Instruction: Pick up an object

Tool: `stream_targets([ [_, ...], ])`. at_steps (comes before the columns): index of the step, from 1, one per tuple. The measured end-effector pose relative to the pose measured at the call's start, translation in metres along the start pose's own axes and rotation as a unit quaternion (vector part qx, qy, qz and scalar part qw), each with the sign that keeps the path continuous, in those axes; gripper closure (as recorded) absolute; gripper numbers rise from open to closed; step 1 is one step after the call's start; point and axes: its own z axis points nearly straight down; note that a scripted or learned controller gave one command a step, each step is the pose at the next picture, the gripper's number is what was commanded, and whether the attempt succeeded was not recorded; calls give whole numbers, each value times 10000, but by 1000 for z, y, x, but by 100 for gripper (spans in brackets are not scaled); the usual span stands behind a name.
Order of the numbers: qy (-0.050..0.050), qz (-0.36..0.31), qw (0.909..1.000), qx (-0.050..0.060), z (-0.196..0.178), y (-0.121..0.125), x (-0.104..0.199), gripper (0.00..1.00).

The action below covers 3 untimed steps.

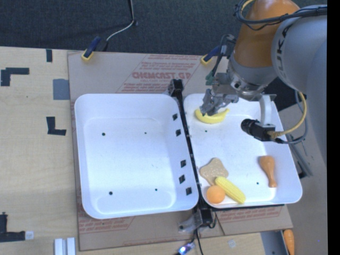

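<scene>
The claw [213, 106] is down in the far left corner of the right bin [281, 195], its dark fingers right over a banana [211, 117]. The banana lies flat on the bin floor, curving out beneath the fingertips. Whether the fingers are spread or pressed together cannot be told, nor whether they grip the fruit or merely touch it.

The likely trouble: the banana is curved and smooth, so it may slip or roll aside if pinched off centre. It also lies near the divider between the bins, leaving little room for a finger on that side.

The arm [265, 31] enters from the upper right, its orange band above the wrist, the wrist pointing steeply down.

Nearer the front lie a toast slice [213, 170], corn [230, 189], an orange [215, 194] and a drumstick [268, 170].
</scene>
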Motion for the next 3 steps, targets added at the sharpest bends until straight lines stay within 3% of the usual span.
stream_targets([
  [2,-7,-13,10000,30,-16,0,1,100],
  [3,16,-14,10000,-47,-111,-83,34,100],
])
